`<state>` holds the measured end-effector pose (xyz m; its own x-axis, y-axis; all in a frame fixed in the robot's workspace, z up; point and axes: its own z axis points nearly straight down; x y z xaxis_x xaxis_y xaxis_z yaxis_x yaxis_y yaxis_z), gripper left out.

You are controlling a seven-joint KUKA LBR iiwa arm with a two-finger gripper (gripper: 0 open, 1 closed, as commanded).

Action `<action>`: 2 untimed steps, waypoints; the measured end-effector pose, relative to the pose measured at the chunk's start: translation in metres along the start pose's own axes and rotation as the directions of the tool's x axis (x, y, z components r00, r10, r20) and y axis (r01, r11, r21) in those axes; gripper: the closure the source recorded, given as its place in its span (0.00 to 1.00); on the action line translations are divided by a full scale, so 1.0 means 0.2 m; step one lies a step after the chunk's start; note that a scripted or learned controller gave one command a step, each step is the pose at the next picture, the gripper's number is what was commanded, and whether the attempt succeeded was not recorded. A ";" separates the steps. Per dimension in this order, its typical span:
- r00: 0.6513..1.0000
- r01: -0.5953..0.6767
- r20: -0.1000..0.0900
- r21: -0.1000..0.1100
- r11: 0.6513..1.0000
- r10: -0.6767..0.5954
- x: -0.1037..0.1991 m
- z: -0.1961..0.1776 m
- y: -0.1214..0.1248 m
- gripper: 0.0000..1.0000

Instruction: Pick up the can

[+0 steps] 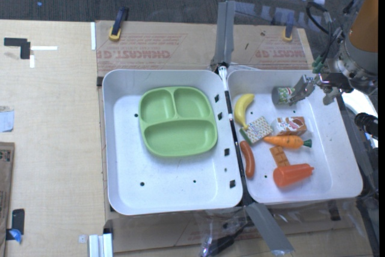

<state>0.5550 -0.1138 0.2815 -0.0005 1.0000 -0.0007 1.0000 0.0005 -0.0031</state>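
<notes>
The can [283, 95] is small and grey-green with a printed label, and it lies on its side near the back of the right bin [337, 189]. My gripper [316, 92] hangs low over that bin's back right part, just right of the can. Its fingers stand open and nothing is between them. The left finger [304, 88] is right next to the can's right end; I cannot tell if they touch.
The right bin also holds a banana [243, 109], a checkered packet [258, 129], a red-and-white carton [290, 125], a carrot [285, 141], a sausage [247, 159], an orange cracker [278, 156] and an orange bottle [292, 174]. A green divided plate [178, 121] lies in the left bin [120, 189].
</notes>
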 end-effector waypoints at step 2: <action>0.997 -0.083 0.000 -0.003 0.997 0.083 -0.32 0.92 0.33 0.00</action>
<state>0.6203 -0.1784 0.0966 0.0829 0.9966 -0.0011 0.9966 -0.0829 -0.0002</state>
